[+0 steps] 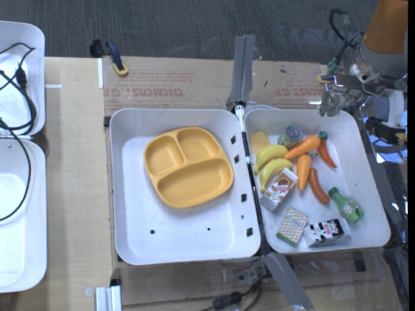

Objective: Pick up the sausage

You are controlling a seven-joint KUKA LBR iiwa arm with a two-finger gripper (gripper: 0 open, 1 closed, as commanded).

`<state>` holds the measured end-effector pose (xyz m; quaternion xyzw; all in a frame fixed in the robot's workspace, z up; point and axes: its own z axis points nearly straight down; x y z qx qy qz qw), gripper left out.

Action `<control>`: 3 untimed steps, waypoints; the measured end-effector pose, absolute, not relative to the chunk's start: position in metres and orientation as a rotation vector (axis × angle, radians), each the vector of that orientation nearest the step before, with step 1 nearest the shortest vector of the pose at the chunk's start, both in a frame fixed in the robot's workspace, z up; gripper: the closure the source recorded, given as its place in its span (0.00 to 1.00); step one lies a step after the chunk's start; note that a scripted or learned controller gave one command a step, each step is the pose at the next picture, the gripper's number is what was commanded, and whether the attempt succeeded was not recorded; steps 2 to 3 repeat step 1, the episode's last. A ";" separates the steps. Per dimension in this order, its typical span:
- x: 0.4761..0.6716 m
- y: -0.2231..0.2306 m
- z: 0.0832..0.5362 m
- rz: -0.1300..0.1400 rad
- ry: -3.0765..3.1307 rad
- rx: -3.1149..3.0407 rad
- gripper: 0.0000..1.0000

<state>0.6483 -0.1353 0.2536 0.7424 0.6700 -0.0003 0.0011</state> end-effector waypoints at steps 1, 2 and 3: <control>0.648 -0.136 0.253 -0.003 2.104 2.332 0.00; 0.648 -0.136 0.253 -0.003 2.104 2.332 0.00; 0.648 -0.136 0.253 -0.003 2.104 2.332 0.00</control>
